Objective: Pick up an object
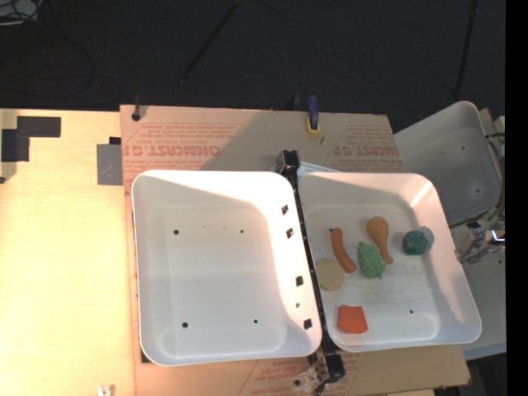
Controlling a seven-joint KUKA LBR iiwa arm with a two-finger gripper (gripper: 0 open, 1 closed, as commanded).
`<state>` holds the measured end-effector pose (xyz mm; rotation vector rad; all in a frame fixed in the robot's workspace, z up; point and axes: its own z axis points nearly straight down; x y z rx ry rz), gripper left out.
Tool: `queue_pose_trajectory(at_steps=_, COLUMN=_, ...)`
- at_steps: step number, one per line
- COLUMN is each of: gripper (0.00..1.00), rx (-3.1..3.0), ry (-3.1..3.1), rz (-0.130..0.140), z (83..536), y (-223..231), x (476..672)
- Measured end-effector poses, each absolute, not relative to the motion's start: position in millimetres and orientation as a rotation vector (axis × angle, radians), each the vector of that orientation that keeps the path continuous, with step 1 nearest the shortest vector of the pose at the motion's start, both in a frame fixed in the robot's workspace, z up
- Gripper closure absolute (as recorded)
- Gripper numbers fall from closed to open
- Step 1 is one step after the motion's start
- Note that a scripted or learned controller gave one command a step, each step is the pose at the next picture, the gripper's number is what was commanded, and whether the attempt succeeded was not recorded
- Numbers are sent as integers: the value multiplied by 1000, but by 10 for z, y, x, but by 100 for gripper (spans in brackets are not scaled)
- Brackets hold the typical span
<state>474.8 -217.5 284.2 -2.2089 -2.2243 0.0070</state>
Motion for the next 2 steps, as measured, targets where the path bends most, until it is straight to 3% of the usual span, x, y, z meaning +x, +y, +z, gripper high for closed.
queue_pose_trajectory(at_steps=2, gripper=100, rx=-2195, ry=-2236, rz=10, z=3027, y=-2191, x=4745)
